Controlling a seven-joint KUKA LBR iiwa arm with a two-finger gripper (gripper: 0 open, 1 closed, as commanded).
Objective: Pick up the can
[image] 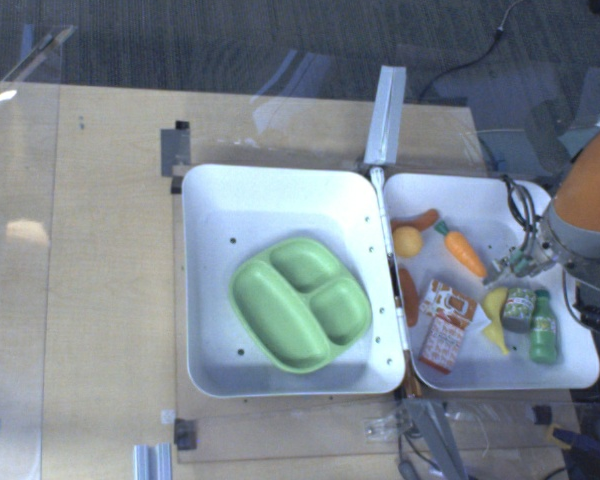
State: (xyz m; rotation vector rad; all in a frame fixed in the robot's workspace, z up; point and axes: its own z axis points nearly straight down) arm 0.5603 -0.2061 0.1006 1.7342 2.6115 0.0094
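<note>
The can [517,309] is a small grey-green cylinder near the right bin's [580,373] front right, wedged between a yellow fruit [494,320] and a green bottle [543,329]. My gripper [513,264] hangs just behind the can, over the bin's right half, with the grey arm and its orange band [590,190] rising to the right. I see nothing held in the gripper.
The right bin also holds a carrot [462,251], a small orange fruit [407,241], a red sausage [409,295] and a red-and-white carton [445,326]. In the left bin [210,208] lies a green divided plate [300,302]. A metal divider [385,118] separates the bins at the back.
</note>
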